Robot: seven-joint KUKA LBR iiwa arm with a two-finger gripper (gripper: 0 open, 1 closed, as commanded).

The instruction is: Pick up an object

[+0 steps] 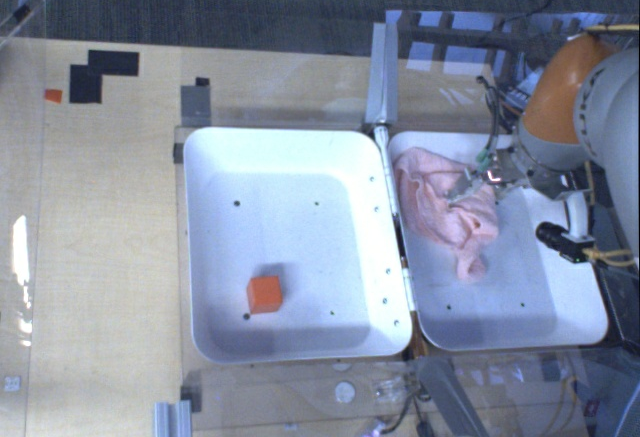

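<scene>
— Closest to us is the front rim of the left bin (300, 353), and just inside it sits a small orange block (265, 294), down near the front-left corner, on its own on the white floor.

— And the right bin (520, 325)?

— That one has a pink cloth (445, 207) bunched up in its rear-left part, pressed close to the wall it shares with the left bin. One tail of the cloth trails toward the middle of the bin floor.

— Where's the arm (590, 115)?

— Coming in from the right, over the back of the right bin. You can see the orange band (555, 95) above the wrist, and the grey body beyond it at the edge.

— Is the hand (480, 177) on the cloth?

— It sits right at the cloth's right-hand edge, over the upper folds. I see a fingertip or two touching or overlapping the fabric there, but whether the hand is spread or pinched together I cannot tell from this angle; the parts are small and tangled with cables.

— So is it gripping anything?

— I can't say that. The cloth lies on the bin floor, and nothing shows clearly between the fingers.

— Anything on the desk (100, 255) itself?

— Some black shapes (100, 73) near the far-left corner, with a small orange mark (53, 96) beside them.
</scene>
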